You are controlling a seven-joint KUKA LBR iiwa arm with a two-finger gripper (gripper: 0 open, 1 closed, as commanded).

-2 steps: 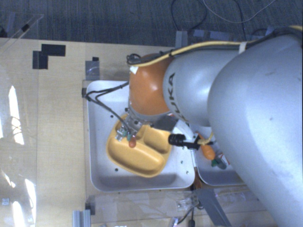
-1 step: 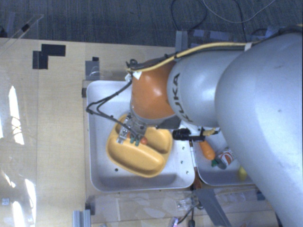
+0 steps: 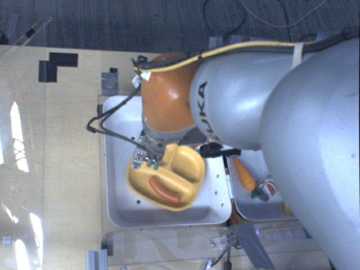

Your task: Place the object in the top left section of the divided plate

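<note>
A yellow divided plate (image 3: 169, 179) lies tilted in the left white bin (image 3: 121, 207). A reddish sausage-shaped object (image 3: 164, 190) rests in the plate's long lower section. My gripper (image 3: 147, 157) hangs from the orange wrist band (image 3: 166, 103) over the plate's upper left corner. The wrist hides whatever lies right under it. The plate's upper right section (image 3: 185, 161) shows bare yellow.
The grey arm (image 3: 270, 106) covers most of the right bin (image 3: 264, 210) and the back of the left one. In the right bin lie an orange carrot (image 3: 244, 174) and a small red and white item (image 3: 269, 188). A black cable (image 3: 107, 122) loops over the left bin's back edge.
</note>
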